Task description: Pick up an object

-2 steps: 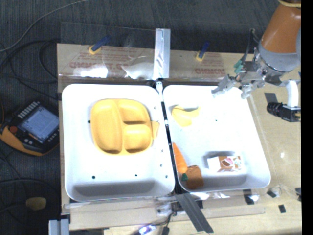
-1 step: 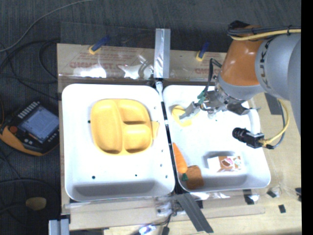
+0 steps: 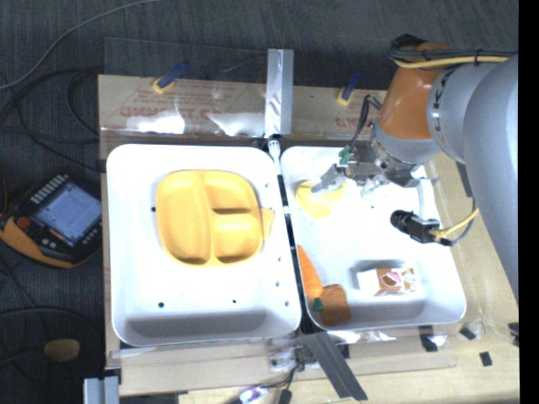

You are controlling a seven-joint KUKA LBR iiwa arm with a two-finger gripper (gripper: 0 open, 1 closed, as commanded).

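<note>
At the near edge of the right bin (image 3: 450,305), in its near-left corner, an orange carrot (image 3: 318,293) lies against the wall, and a small white packet (image 3: 387,279) sits just right of it, near the middle of that edge. In the left bin (image 3: 126,310) a yellow divided tray (image 3: 208,215) rests around the centre. Farther back, at the right bin's far-left corner, a pale yellow object (image 3: 316,200) lies on the floor, and the gripper (image 3: 358,171) hangs just beside and above it; how far it is open I cannot tell, and nothing is visibly held. The step looks like the approach to a grasp. Next, the arm likely needs to centre over that yellow object and descend squarely.
</note>
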